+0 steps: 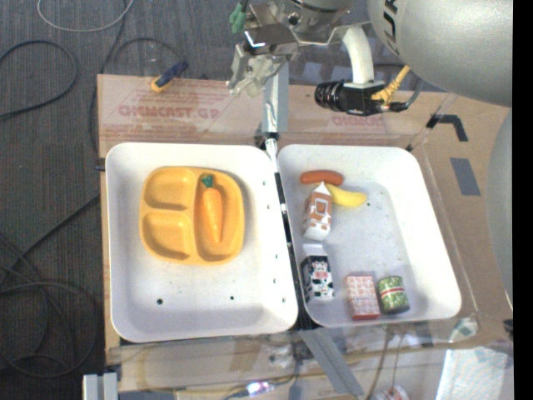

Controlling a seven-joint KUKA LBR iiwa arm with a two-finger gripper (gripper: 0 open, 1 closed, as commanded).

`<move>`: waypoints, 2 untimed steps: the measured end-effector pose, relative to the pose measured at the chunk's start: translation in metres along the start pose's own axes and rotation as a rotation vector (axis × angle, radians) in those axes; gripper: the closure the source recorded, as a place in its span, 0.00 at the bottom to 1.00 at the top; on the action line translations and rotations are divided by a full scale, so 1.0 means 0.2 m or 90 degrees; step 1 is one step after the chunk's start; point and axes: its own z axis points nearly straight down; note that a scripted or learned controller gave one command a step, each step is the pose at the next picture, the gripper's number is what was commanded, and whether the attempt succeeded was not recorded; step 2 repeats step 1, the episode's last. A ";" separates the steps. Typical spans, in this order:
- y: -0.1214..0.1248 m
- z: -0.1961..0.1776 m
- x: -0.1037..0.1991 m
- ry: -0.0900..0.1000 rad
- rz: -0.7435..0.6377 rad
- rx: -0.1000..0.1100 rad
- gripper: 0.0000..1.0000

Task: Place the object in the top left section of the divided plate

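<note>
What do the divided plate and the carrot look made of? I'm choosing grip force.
Divided plate: likely hard plastic, uniform yellow-orange with a soft sheen and moulded ridges. Carrot: probably a plastic toy, smooth orange body with a green top; rubber can't be excluded.

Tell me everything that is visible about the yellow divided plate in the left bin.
The yellow divided plate is a rounded square tray that looks like glossy plastic, moulded with raised ridges into three sections: two smaller ones stacked on its left side and one long one along its right. It lies flat on the floor of the left white bin, in that bin's upper middle, apart from the walls. A toy carrot with a green top lies lengthwise in the long right section. Both left sections hold nothing.
</note>
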 end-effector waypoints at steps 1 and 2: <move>0.19 0.00 0.06 0.000 0.013 0.001 1.00; 0.19 0.00 0.06 0.000 0.013 0.001 1.00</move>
